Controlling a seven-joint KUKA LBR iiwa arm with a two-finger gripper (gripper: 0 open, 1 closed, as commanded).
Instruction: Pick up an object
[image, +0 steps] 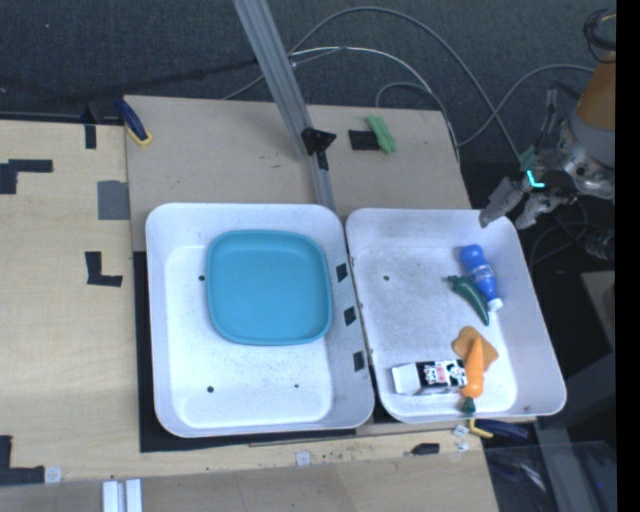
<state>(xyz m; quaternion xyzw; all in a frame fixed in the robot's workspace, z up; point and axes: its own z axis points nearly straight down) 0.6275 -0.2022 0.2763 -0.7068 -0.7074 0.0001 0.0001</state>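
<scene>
1. A small black-and-white cardboard box lies farthest below the jaws: light, stiff, graspable across its short sides.
2. An orange plastic carrot touches it.
3. A blue plastic bottle lies nearer.
4. The two-finger gripper hovers at the right-hand white bin rim; whether its jaws are open, I cannot tell.

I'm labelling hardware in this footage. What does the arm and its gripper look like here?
At the right edge, the arm shows an orange band above a grey, metallic wrist. The gripper is dark grey with pale fingers, with a small teal-green light glowing by its base. Thin cables trail nearby.
</scene>
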